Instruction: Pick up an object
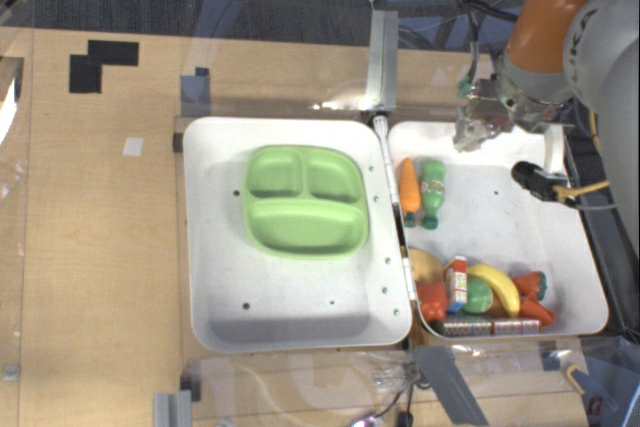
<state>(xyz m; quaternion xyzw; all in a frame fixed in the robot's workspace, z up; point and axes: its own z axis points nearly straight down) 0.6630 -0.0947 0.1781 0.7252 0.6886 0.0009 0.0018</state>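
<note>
My gripper (477, 133) hangs over the far edge of the right bin (500, 205), with nothing visible between its fingers. Below and left of it, an orange carrot (409, 187) and a green bottle (432, 194) lie side by side near the divider. At the bin's near edge sits a pile: a yellow banana (497, 285), a red-and-white bottle (458, 283), a green round item (479, 296), red pieces (432, 299) and a dark bar (490, 326).
The left bin (215, 305) holds a green divided plate (304, 201). A metal post (383, 55) stands behind the divider between the bins. Cables run behind the arm at the upper right. A black part (535, 178) juts over the right bin's right side.
</note>
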